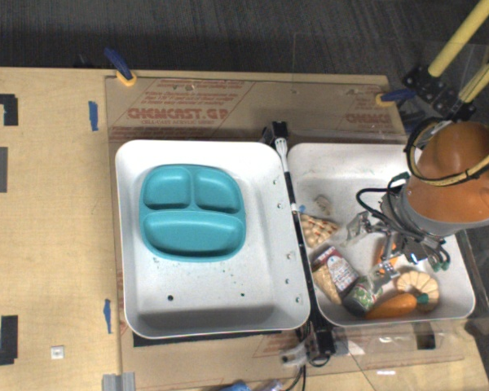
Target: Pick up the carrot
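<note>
Hand (383, 255) hangs above the carrot (393, 305) — can't tell if it's open.

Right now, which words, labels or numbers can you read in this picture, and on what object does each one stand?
Red print on the cardboard sheet behind the left bin: too blurred to read with certainty.
Red print on the cardboard behind the right bin: partly cut off, unreadable.
Label on the snack packet in the right bin: too small to read.

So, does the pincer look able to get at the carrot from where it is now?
Probably yes. The carrot lies uncovered at the right bin's near edge, just below the pincer. Packets and a bread-like item crowd it closely.
</note>
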Tool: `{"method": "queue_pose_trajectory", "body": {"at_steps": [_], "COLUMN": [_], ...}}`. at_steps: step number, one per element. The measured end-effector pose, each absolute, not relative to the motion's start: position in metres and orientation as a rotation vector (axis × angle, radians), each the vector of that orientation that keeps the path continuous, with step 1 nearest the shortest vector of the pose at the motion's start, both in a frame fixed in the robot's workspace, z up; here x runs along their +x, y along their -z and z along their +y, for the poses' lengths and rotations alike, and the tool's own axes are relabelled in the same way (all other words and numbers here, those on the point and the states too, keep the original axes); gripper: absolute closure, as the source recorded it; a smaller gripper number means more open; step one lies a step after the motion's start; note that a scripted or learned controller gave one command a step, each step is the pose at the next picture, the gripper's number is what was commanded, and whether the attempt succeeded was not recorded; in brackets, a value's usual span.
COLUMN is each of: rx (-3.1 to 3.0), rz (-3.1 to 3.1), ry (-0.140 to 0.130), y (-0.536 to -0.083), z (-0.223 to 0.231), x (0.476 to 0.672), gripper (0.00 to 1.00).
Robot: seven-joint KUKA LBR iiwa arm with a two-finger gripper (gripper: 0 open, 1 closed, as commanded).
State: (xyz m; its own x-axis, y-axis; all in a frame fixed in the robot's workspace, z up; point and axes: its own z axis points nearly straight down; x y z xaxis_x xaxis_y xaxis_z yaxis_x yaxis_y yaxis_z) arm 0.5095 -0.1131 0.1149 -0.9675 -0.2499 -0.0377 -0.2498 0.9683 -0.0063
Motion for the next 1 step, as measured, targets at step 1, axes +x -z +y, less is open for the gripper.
{"method": "queue_pose_trajectory", "body": {"at_steps": [1], "rx": [-0.720], "rz": [3.016], "ry": [0.005], "y": [-0.1125], "z": [-0.1313], "x": [0.5120], "gripper": [0.00]}}
